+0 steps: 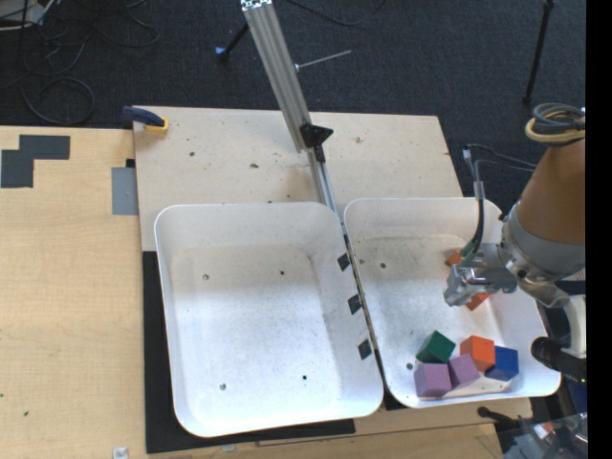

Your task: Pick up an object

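Blocks (pixel 464 360) lay clustered in the right bin's (pixel 402 223) near corner, likely pushed together there. The end effector (pixel 466 290) hung above an orange piece (pixel 478 300) farther back; its opening could not be determined.

One fixed camera above the bench (pixel 239 151), angled down, both white bins (pixel 182 247) in frame
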You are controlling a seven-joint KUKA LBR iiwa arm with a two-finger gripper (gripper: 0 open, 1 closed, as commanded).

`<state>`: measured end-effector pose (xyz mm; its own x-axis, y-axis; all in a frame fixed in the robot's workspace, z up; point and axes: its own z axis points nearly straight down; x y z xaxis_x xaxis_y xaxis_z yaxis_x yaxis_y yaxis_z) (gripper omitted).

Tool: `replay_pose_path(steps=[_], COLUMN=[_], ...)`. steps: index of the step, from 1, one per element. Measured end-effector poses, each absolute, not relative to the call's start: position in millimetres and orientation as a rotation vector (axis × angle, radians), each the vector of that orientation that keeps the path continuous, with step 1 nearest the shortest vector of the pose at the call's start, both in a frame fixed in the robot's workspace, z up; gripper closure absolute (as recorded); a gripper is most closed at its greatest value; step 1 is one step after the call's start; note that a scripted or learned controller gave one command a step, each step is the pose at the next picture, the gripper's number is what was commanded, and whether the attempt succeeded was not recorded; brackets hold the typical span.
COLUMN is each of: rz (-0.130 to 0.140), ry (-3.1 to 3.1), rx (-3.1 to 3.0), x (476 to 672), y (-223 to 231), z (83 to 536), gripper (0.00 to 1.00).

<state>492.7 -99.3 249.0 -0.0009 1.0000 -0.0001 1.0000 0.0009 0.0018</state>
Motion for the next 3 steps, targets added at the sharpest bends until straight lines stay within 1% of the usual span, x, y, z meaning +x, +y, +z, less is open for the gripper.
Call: replay_pose_path(steps=[1,2,3], rz=[0.000,-0.003,-0.003], ry=[2.229,2.228,2.226], rx=[2.217,2.221,2.221], x=[509.2,525.2,542.7], y=[-45.4,3.0,42.2], z=[253.3,236.5,227.7], gripper=[1.00,1.00,1.00])
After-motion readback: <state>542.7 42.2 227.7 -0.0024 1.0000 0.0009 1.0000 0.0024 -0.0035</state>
